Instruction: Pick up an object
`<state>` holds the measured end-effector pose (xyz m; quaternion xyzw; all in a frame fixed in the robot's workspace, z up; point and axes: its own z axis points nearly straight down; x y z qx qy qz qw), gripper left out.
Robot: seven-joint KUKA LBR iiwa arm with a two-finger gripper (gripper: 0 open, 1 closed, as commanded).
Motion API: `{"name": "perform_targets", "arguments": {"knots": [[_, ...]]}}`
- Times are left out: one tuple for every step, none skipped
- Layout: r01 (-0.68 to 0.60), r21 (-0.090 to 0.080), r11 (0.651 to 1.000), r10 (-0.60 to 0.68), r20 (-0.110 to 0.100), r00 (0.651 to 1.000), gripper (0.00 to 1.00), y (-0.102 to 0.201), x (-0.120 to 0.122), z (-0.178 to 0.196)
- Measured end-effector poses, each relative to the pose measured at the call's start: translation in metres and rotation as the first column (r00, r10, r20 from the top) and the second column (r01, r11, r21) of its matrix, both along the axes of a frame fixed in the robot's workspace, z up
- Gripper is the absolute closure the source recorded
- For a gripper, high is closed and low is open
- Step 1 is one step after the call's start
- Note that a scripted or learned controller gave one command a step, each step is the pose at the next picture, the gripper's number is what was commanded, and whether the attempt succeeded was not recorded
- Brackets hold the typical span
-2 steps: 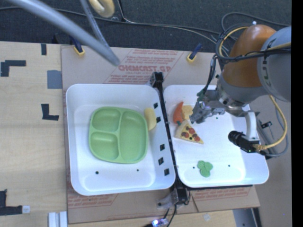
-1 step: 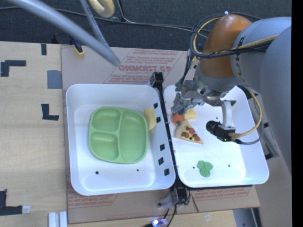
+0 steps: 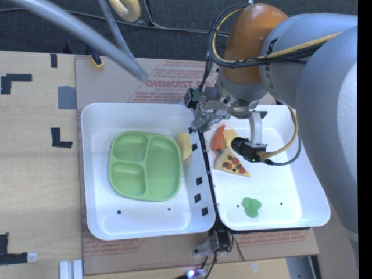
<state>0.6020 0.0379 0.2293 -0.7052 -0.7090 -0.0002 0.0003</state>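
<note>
Because toys cluster at right bin's upper left, arm leans over that corner; claw hidden under wrist, state cannot tell. Carrot, pizza slice lie just below; green tray fills left bin.

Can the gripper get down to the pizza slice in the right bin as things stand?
Probably yes: the pizza slice lies flat and uncovered, and the gripper hangs just beyond it; the orange carrot-like piece crowds its far edge.
</note>
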Motion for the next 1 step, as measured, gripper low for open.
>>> {"name": "perform_targets", "arguments": {"knots": [[0.000, -0.001, 1.000, 0.000, 0.000, 1.000, 1.00, 0.0433, 0.0312, -0.0136]]}}
